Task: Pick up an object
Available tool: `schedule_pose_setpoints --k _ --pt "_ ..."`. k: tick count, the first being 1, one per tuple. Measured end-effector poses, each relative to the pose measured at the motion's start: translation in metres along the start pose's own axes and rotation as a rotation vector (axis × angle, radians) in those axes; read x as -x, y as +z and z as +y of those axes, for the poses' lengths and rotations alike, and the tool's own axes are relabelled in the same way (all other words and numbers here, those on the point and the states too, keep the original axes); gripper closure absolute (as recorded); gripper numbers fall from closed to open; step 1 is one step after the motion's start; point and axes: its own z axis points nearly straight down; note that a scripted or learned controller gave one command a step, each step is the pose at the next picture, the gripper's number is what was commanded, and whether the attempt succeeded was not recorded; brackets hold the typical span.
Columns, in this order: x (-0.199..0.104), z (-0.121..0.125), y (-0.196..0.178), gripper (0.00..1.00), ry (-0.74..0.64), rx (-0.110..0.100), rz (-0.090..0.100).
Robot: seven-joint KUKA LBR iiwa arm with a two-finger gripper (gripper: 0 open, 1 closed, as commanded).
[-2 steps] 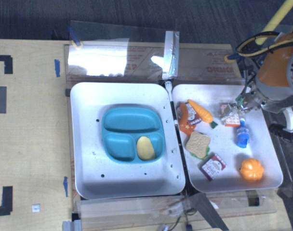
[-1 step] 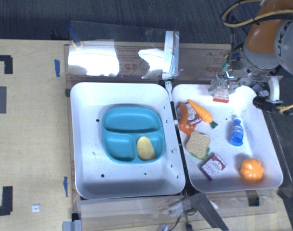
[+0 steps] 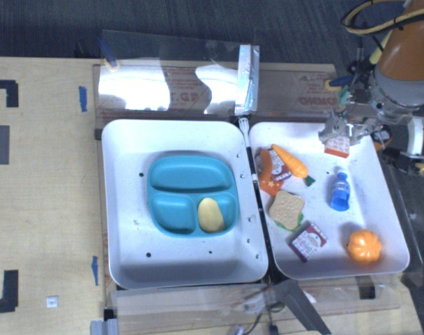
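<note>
Two-finger metal gripper (image 3: 339,132) over far edge of right white bin (image 3: 393,208), closed on small red-and-white carton (image 3: 337,146) hanging between fingers, lifted clear of bin floor. Below in same bin: orange carrot (image 3: 290,162), blue bottle (image 3: 339,191), slice of brown bread (image 3: 287,209), round orange fruit (image 3: 364,246). In left white bin (image 3: 121,208), blue divided tray (image 3: 191,192) holding yellow oval (image 3: 210,215).

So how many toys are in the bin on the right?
7, I think. A carrot over an orange packet, bread, a maroon packet, a blue bottle, a pumpkin, and a red-white item by the gripper. More could hide underneath.
</note>
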Motion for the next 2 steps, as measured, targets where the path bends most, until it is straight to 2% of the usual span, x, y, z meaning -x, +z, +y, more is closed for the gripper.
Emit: schedule_pose_setpoints --k 1,2 --pt "-0.087 0.033 0.017 1.0 -0.09 -0.001 0.002" --pt "-0.061 -0.001 0.002 1.0 0.225 -0.004 0.0"
